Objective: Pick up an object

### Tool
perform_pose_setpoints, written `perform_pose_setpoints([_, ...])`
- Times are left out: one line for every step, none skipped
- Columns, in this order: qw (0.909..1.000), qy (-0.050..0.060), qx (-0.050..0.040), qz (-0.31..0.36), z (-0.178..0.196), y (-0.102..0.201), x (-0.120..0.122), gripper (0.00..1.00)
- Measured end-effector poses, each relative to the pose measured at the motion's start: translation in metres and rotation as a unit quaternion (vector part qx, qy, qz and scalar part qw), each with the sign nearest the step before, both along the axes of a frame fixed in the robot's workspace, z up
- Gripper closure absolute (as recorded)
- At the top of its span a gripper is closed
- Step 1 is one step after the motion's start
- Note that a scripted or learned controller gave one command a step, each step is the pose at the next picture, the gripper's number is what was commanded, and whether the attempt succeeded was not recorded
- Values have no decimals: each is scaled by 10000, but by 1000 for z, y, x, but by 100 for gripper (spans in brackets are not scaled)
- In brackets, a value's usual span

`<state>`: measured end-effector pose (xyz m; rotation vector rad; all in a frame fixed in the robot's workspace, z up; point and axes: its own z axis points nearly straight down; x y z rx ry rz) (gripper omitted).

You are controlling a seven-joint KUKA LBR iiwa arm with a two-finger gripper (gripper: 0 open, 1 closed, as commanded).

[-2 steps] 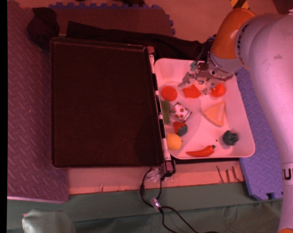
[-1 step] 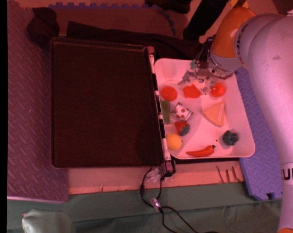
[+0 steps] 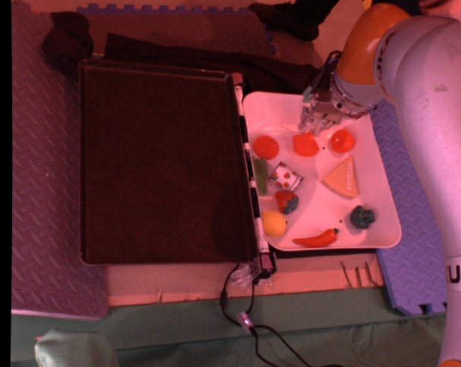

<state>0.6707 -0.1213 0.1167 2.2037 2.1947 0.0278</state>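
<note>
Gripper: the gripper [image 3: 313, 125] hung over the far part of the right bin [image 3: 383, 205]; I cannot tell how it was set.
Nearest object: a red-orange piece [image 3: 305, 144] lay just below the gripper, between two other red round pieces [image 3: 266, 147] [image 3: 342, 141].
Other objects: a yellow wedge [image 3: 342, 179], a red pepper [image 3: 316, 239] and a yellow fruit [image 3: 274, 222] lay nearer the front.
Left bin: the dark bin [image 3: 161, 163] stood beside.

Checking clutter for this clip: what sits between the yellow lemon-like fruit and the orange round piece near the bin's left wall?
In the camera view, between the yellow fruit and the orange round piece lie a white red-spotted block, a red-and-dark item, and a green strip beside them.
</note>
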Motion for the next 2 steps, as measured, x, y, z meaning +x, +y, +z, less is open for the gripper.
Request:
perform_pose_setpoints([9999, 121, 32, 10, 65, -3, 7, 100])
perform_pose_setpoints([9999, 123, 35, 10, 113, -2, 14, 100])
